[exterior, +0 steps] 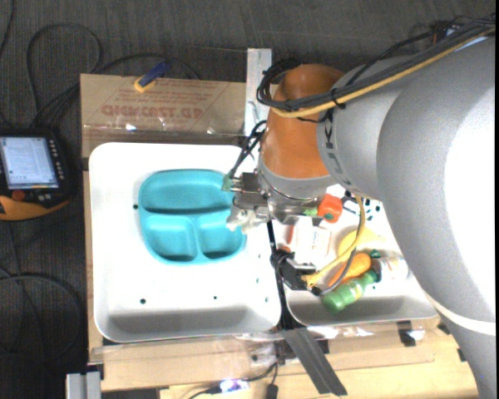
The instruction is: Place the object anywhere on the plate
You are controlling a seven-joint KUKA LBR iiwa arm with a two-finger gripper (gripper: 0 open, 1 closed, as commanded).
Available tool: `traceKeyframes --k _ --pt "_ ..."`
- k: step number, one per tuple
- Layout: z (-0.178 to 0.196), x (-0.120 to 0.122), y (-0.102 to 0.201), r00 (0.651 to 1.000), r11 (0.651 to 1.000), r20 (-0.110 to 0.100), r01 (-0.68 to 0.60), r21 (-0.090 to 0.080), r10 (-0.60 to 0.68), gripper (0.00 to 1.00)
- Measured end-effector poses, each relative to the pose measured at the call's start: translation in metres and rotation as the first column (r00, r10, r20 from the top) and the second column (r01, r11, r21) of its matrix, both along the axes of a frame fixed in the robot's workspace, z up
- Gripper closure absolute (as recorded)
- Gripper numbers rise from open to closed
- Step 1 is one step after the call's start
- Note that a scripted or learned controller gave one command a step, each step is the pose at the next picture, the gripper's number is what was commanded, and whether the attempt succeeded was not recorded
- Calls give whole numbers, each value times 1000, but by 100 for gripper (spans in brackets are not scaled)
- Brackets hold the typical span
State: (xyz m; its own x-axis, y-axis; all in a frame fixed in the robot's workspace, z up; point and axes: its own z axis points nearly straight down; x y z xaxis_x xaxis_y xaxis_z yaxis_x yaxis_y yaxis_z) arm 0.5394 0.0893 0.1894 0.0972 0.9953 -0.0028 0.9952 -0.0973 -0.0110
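Observation:
A teal divided plate (185, 215) lies in the left white bin (116, 248), with one long compartment and two smaller ones. The arm reaches in from the right, its orange band (303, 123) and grey wrist hanging over the divide between the bins. The gripper (243, 209) sits below the wrist at the plate's right edge, mostly hidden by the wrist. In the right bin (374, 310) lie several toy foods: a red piece (331, 209), an orange carrot-like piece (356, 265), a green piece (346, 296) and a white box (312, 241).
A cardboard sheet (162, 106) with a blue object (150, 76) lies behind the left bin. A teach pendant (23, 169) rests on the floor at left, with cables around it. The arm's large grey body (432, 181) covers much of the right bin.

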Motion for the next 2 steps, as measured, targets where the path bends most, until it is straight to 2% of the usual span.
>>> traceKeyframes --k 1,2 --pt "0 67 -7 1000 1000 7 -23 0 23 100" --pt "-28 32 20 997 997 6 -75 0 75 100"
